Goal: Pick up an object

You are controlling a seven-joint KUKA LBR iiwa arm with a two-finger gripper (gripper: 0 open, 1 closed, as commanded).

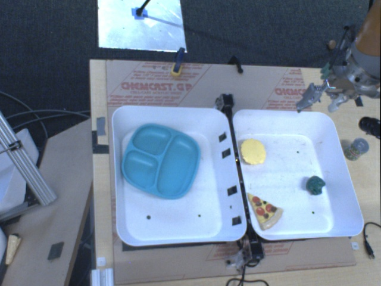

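The right bin (333,136) holds three objects: a flat yellow disc (253,152) near its left wall, a pizza slice (264,210) at the front left, and a small dark green lump (315,185) toward the right. My gripper (322,98) hangs at the upper right, above the right bin's back rim, its two fingers spread apart and open with nothing between them. The gripper is well clear of all three objects.
The left bin (143,219) holds a blue divided plate (161,160). A small grey-green jar (356,148) stands on the bench right of the right bin. Black clips (228,171) run along the seam between the bins.
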